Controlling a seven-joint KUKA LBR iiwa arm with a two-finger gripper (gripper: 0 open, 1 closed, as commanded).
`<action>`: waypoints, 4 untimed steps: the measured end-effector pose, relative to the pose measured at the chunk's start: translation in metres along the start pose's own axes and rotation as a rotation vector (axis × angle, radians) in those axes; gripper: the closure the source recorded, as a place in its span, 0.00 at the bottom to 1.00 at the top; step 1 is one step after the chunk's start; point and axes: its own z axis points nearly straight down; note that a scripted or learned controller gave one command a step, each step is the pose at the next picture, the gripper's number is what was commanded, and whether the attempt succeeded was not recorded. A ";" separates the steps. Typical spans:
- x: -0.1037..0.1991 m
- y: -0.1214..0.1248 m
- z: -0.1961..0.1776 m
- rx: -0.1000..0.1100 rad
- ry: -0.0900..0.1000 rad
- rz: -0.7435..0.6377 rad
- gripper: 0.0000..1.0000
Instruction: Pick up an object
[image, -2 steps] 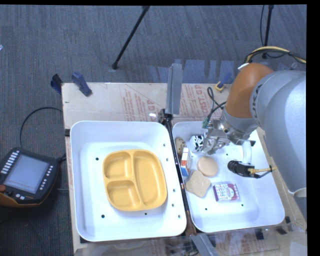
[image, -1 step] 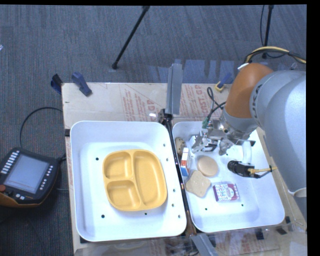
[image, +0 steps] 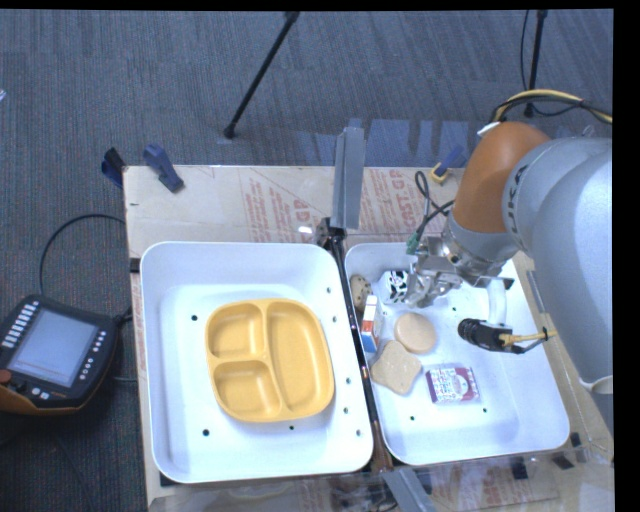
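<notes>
Pincer (image: 432, 285) low in the right bin (image: 535, 420), near its back-left corner; can't tell if it's apart or together, nothing visibly held. Closest candidate: round tan disc (image: 415, 332), just in front of the pincer, flat on the bin floor beside the bread-slice shape (image: 396, 368). Likely light, stiff toy food, low profile and hard to get under; grip across its edges. Yellow divided plate (image: 269, 360) sits in the left bin (image: 170, 420).

A robotics lab: grey carpet floor (image: 120, 80), a teach pendant (image: 55, 352) lying well apart from the pincer (image: 432, 285), tripod legs (image: 262, 70), taped cardboard-topped desk (image: 240, 205).
</notes>
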 end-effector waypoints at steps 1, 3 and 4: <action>0.000 0.000 0.000 0.001 0.000 -0.001 0.00; -0.015 -0.054 0.028 -0.028 0.006 -0.087 0.00; -0.017 -0.055 0.021 -0.023 0.009 -0.081 1.00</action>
